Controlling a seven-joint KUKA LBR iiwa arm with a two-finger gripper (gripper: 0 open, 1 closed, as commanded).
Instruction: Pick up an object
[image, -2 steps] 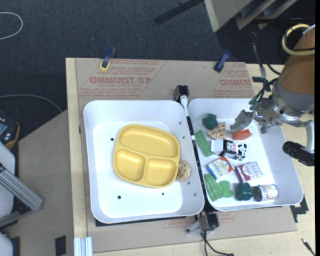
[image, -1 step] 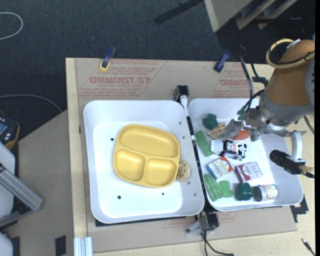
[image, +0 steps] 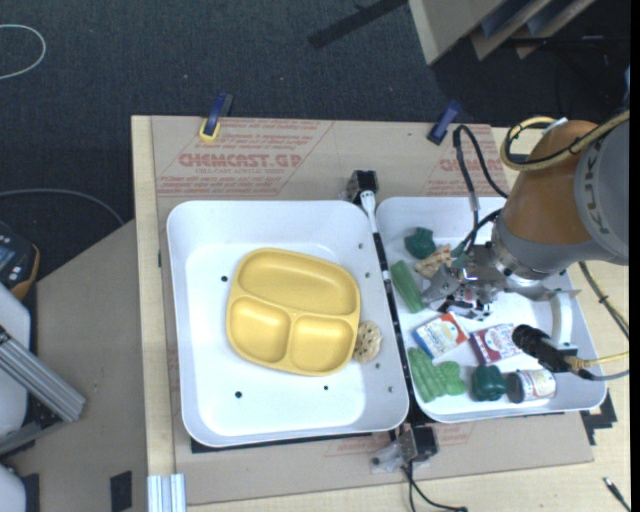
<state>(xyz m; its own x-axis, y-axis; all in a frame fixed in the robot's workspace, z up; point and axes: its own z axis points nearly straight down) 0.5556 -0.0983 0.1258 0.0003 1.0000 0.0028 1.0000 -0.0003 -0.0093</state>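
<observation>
While clutter fills the right bin (image: 575, 400), the left bin (image: 200, 300) holds a yellow tray (image: 293, 310).

Two white bins side by side on the counter (image: 300, 150), left bin (image: 200, 300) holding a yellow divided tray (image: 293, 310) with a cookie (image: 367, 340) touching its right edge, right bin (image: 575, 400) crowded with small green items and packets, tool (image: 462, 290) low among them

Even, bright overhead light; white bins (image: 190, 330) glare slightly; soft shadows; mild blur at three o'clock.
</observation>
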